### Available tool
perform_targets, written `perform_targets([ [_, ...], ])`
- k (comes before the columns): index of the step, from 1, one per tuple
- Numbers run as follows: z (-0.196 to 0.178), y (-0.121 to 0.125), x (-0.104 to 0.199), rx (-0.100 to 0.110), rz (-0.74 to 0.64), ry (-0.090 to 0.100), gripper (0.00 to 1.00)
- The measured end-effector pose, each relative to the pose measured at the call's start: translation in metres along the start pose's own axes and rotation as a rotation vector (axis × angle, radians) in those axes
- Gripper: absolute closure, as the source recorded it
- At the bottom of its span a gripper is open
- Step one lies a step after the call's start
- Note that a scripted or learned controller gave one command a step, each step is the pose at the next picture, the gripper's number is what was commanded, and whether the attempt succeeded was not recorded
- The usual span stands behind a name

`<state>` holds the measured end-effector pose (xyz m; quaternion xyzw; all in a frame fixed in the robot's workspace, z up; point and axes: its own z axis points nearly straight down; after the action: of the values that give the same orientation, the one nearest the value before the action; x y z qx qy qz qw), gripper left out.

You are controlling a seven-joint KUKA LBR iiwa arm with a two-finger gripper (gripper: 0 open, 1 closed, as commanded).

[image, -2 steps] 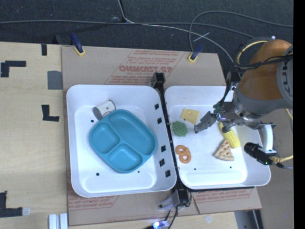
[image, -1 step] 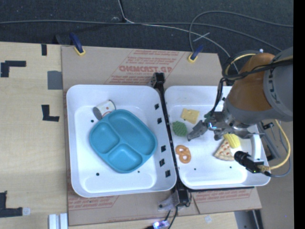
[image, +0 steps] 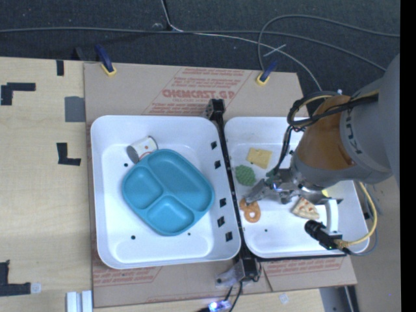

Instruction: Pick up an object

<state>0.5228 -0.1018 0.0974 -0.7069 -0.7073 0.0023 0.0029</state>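
My gripper (image: 272, 192) hangs low over the middle of the right bin (image: 338, 246), open, with nothing between its fingers. An orange ring-shaped piece (image: 250, 211) lies just below and left of it. A green knobbly piece (image: 245, 173) sits to its upper left, with a yellow square piece (image: 259, 156) beyond that. A tan wedge with red spots (image: 303, 207) lies right of the gripper, partly under the wrist.
The left bin (image: 104, 174) holds a blue divided plate (image: 168, 191) and a small white and red cup (image: 142, 149) lying on its side. The bins' shared black-clipped wall (image: 224, 174) runs close to the left of the gripper. The arm's bulk (image: 344, 145) covers the right bin's upper right.
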Motion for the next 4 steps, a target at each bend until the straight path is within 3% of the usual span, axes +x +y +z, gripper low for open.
perform_targets([
  [1,0.011,0.001,0.000,-0.006,0.000,0.000,0.00],
  [2,-0.001,0.003,0.002,-0.012,-0.003,0.003,1.00],
  [4,-0.107,-0.007,0.000,-0.010,0.000,-0.001,1.00],
])
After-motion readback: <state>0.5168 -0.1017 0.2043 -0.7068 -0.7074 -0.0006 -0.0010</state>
